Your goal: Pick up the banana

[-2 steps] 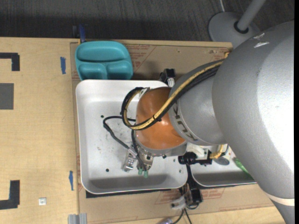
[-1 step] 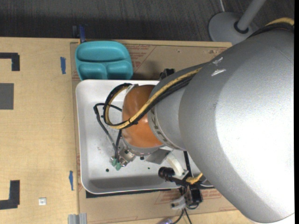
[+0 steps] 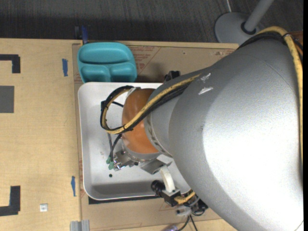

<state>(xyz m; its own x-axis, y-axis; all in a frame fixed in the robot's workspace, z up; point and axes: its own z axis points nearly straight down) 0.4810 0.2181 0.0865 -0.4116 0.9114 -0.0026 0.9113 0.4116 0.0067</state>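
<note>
The grey arm reaches in from the right and covers most of the view. Its orange band [image 3: 137,124] hangs over the middle of a white bin [image 3: 91,129]. Below the band the wrist and gripper [image 3: 118,163] point down into the bin's lower part, close to its floor. The arm's bulk hides the fingertips and whatever lies under them. No banana shows on the bare parts of the bin floor. A black and yellow cable [image 3: 109,110] loops out to the left of the wrist.
A teal divided tray [image 3: 107,61] sits just beyond the bin's far edge. Tan cardboard bench [image 3: 38,129] with black and blue tape marks lies to the left. A grey stand base [image 3: 231,25] is at the top right.
</note>
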